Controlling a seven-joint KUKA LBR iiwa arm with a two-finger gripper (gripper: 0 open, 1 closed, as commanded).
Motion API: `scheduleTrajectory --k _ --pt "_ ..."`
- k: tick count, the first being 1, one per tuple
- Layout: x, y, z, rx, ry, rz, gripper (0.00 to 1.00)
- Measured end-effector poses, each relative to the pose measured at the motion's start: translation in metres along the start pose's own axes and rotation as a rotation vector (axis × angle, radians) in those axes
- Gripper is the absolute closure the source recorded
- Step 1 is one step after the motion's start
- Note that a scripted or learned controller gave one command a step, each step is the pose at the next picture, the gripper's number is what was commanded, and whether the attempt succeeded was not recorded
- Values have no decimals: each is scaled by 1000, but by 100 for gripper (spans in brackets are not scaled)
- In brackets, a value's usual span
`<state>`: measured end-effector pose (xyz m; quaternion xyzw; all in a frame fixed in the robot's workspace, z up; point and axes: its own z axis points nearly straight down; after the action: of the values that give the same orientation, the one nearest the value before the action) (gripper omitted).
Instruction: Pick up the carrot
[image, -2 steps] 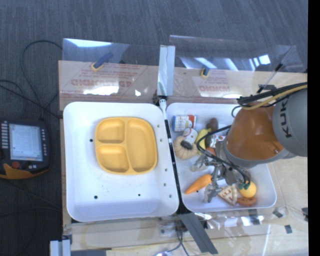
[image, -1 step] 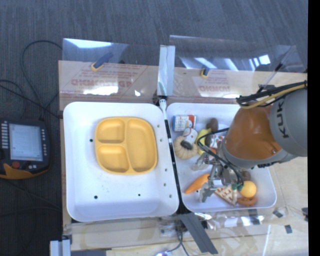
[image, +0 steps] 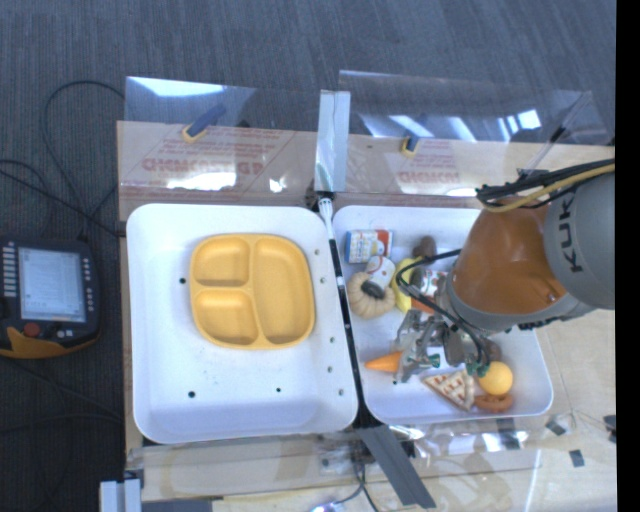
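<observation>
Orange carrot (image: 383, 364) lay just left of the end effector (image: 418, 352), whose grip state I cannot tell; approach step, next closing on it.

The arm (image: 590, 245) is grey and rounded, with dark letters "KU" on its side. Below it sits a broad, glossy orange band (image: 505, 262). Black and yellow cables (image: 540, 182) run in a bundle over its top. The gripper (image: 425, 345) is bare metal and dark parts, with thin wires and a touch of green.
</observation>
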<state>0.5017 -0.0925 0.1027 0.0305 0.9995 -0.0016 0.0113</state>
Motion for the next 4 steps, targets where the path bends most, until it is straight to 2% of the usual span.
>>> scheduleTrajectory --k 1,2,3,4 --pt "10 0 10 -3 -2 -282 100" --pt "8 27 -84 -4 14 -134 100" --pt "-11 -31 -243 -2 11 -293 100" --pt "1 -33 -116 -10 27 -343 100"
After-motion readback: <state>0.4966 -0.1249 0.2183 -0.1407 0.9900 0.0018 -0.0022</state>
